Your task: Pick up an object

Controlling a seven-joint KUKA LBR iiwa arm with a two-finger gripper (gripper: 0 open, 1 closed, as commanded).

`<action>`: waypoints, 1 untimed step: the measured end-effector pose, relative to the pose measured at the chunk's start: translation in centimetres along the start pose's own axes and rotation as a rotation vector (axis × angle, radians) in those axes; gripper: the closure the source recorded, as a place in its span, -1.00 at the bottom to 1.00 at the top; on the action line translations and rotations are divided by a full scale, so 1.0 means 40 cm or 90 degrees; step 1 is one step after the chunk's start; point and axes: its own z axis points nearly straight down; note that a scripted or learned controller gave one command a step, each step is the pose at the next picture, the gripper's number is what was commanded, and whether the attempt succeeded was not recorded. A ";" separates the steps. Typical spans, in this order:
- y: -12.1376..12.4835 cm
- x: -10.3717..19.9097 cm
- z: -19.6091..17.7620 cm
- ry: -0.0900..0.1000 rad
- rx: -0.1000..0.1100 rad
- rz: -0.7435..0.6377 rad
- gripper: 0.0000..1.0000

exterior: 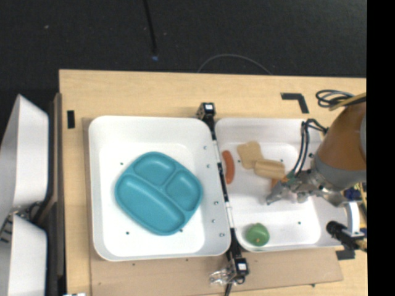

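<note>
The likely target is the tan block (270,168), lying tilted in the right bin (308,236) and touching a flatter tan piece (249,153) at its upper-left end. The gripper (274,195) sits low just below the block, and honestly I can't tell how the pincer is set, it's too blurry.

My guess at the risk: coming in off-center would just nudge the block into that flat piece, or pinch both at once. The orange sausage (229,166) by the left wall and the green ball (257,234) near the front rim are apart enough. The blue plate (159,192) in the left bin (99,184) isn't in the way.
</note>
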 end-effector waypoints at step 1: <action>0.005 -0.002 -0.036 0.000 -0.005 0.003 1.00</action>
